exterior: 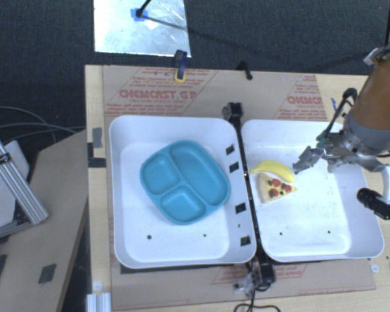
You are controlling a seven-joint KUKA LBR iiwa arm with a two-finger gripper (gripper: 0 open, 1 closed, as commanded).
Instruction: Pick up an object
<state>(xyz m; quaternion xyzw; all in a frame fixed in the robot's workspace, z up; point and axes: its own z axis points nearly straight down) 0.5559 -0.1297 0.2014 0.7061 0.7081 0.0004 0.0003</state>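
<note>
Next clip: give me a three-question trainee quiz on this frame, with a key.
1. True or false: the blue tray lies in the left bin.
2. Which item touches the pizza slice in the right bin? A) banana B) cup C) spoon
3. Fill in: the gripper hovers to the ____ of the banana in this view.

Key: 1 true; 2 A; 3 right.

Dark carpet floor (39,51), shiny metal sheet (142,18), tan bench (52,239).
</note>
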